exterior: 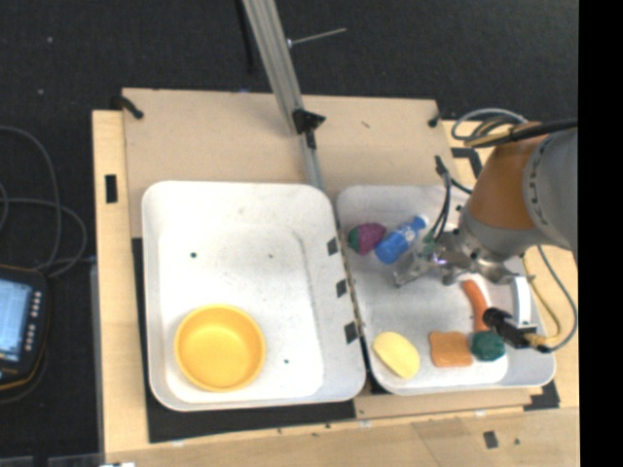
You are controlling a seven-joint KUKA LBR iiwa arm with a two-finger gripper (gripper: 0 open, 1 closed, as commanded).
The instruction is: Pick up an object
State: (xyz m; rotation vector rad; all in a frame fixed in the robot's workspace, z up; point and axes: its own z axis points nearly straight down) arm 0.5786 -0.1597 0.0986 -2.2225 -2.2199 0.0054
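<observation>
Blue plastic bottle with a white cap (397, 240) lies in the right-hand shallow white bin (389, 202), touching a small purple-and-green ball (366, 236). We judge the approach step: the gripper (421, 269) hangs just beside it; whether clenched or released, we cannot tell. Next move calls for centring over the bottle.

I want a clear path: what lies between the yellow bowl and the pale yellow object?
In the camera view, bare bin floor and both bins' adjoining rims lie between yellow bowl and pale yellow object.
</observation>
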